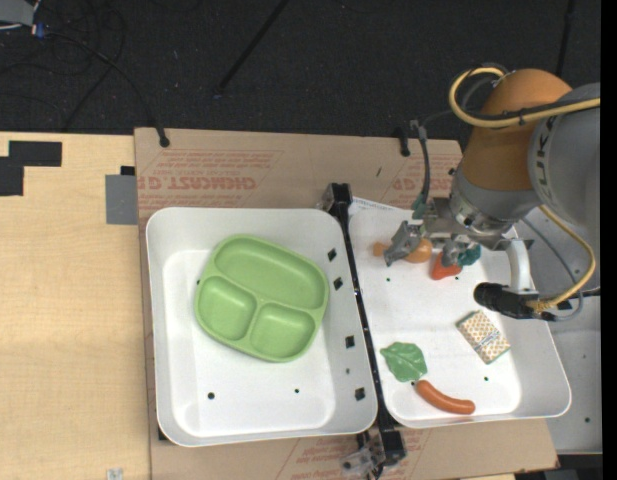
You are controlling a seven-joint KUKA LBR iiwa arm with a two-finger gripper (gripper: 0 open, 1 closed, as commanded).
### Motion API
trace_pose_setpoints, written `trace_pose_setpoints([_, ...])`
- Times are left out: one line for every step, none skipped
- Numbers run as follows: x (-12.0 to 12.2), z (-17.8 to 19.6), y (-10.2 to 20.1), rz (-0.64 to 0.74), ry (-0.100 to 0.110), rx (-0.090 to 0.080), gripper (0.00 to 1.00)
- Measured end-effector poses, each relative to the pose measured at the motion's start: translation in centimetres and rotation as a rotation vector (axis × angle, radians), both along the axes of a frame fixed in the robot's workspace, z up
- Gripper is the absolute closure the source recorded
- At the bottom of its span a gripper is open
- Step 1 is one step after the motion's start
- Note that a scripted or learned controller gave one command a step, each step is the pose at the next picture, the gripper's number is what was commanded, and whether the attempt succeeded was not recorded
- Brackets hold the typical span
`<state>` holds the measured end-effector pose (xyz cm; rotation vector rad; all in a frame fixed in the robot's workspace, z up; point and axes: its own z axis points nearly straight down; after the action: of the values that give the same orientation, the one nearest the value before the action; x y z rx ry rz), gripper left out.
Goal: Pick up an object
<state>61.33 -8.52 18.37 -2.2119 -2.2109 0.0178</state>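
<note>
Since the task names no particular object, you have four or five candidates, all in the right bin (548, 388). The gripper (420, 240) hangs over that bin's upper part, with one grey finger (398, 245) pointing left beside a small orange piece (419, 252), a red piece (447, 267) and a teal bit (470, 256); they huddle so close under the wrist that you cannot tell whether anything is touched, or whether the fingers are apart or together.

Judge these three as small, light, hard plastic toys: smooth, a little slippery, prone to skidding on the glossy white floor if nudged from one side. Take any of them across its narrow width, coming straight down.

Lower in the bin, the green leaf (402, 359) looks thin and flat, likely flexible, with little height to pinch; it lies just beside the orange sausage (445, 398). The sausage is a rounded, slightly curved rod, probably stiff and light, so close across its middle, not its tapering ends, or it may roll out. The speckled block (484, 336) sits apart toward the right wall, boxy with flat faces, perhaps spongy; its parallel sides give you the surest hold.

The left bin (178, 268) carries a pale green divided plate (260, 297) with three compartments and a raised lip, rigid and broad, which is too wide to span; only its rim would serve
</note>
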Motion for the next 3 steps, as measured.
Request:
trace_pose_setpoints([0.3,0.9,0.0,0.002,-0.014,-0.001,0.0])
trace_pose_setpoints([-0.2,-3.8,-0.6,0.0,-0.01,-0.002,0.0])
trace_pose_setpoints([-0.4,-9.3,-0.5,0.0,-0.009,-0.001,0.0])
